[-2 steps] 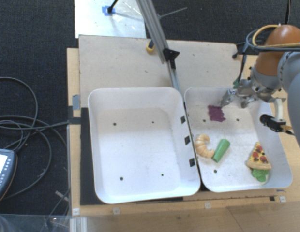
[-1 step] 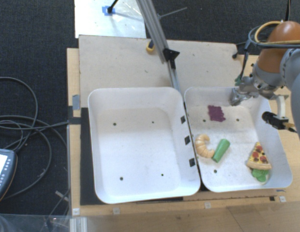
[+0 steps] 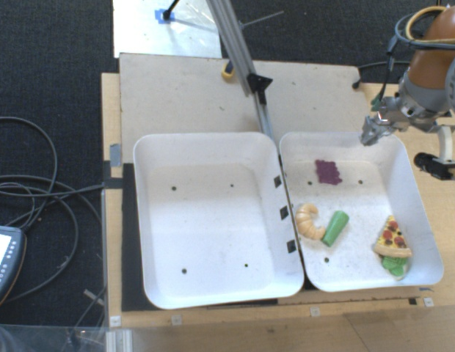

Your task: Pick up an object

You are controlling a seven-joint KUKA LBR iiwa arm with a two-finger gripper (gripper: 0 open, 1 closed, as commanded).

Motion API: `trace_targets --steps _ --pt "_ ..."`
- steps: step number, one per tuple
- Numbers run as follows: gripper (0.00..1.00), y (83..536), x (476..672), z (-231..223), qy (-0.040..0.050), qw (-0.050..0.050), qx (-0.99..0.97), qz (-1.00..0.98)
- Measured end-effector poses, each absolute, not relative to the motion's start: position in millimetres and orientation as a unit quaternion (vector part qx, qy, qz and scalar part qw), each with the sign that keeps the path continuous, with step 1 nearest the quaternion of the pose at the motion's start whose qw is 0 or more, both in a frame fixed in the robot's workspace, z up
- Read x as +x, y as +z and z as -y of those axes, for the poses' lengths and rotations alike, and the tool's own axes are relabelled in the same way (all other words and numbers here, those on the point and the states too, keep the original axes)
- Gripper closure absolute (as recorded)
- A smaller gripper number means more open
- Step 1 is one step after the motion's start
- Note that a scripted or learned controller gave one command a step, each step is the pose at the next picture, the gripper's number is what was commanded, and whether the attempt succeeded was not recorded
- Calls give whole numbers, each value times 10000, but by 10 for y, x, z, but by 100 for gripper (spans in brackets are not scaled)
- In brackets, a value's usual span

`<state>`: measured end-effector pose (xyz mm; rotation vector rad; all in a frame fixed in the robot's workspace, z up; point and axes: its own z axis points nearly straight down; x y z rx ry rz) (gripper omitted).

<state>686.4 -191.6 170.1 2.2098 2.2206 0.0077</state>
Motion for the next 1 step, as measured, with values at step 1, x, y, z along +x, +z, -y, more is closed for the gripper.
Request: trace_targets --steps 1 --pt "100 2172 6908 1861 23 37 7048 -7094"
